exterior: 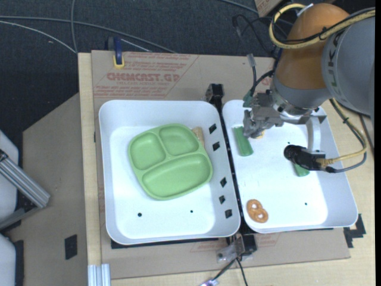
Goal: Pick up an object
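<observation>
Though near fingers (255, 126), green block (243, 142) (ungrasped).

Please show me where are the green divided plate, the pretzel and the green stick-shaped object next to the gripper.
green divided plate (171, 161): camera view, left bin, middle of the plate.
pretzel (256, 210): camera view, right bin, its centre.
green stick-shaped object (243, 142): camera view, right bin, middle of its length.

Two bins side by side on the tabletop (155, 70).
The divided plate (171, 161) lies in the left bin (119, 219). The right bin (333, 210), beside it, holds a pretzel (256, 210) near its front edge, with the gripper (255, 124) over its far left corner.
</observation>
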